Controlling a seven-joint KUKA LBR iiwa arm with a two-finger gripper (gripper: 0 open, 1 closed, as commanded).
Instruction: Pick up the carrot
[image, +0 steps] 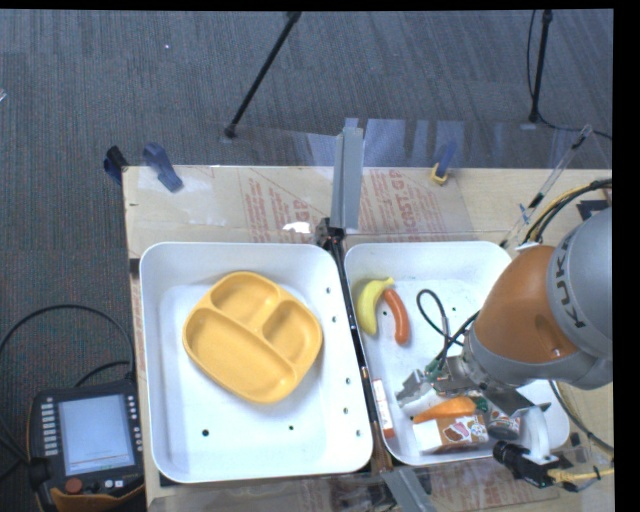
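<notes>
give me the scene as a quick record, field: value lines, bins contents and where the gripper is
left bin: yellow divided plate
right bin: banana, sausage, carrot, small carton
banana and sausage: side by side, far left part of the bin
gripper: low over the near part of the right bin, at the carrot
carrot state: lying in the bin, beside the carton

An orange carrot (447, 408) is seen in the right-hand white bin (470, 258), near its front edge. It is laid roughly level, its length running left to right with a slight upward tilt rightward. Its right end is hidden, and the exposed surface appears smooth and bright.
</notes>
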